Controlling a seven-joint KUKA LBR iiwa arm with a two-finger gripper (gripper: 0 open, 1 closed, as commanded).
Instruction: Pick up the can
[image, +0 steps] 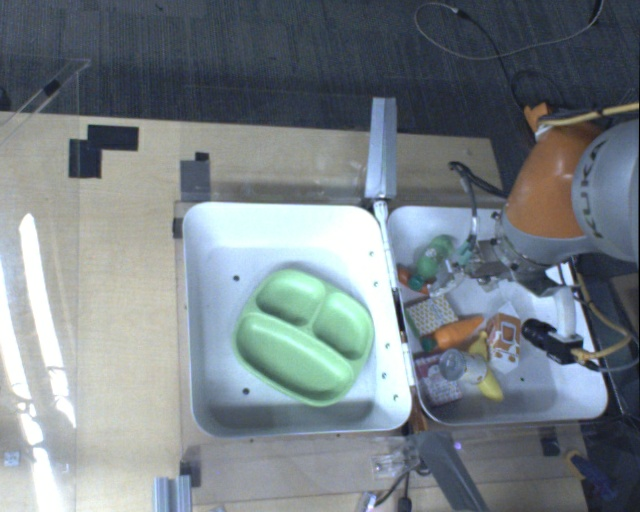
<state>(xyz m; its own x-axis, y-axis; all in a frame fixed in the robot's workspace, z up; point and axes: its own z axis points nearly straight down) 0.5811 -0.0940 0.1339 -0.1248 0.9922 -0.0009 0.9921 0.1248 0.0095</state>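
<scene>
Glossy green three-compartment plate (305, 334)

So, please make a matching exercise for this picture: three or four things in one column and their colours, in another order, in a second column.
Things:
1. divided plate
2. carrot
3. banana
4. bins

Colours:
a. white
b. yellow
c. green
d. orange

Pairs: 1-c, 2-d, 3-b, 4-a.

The divided plate lies in the left bin; the carrot and the banana lie in the right bin.
</scene>
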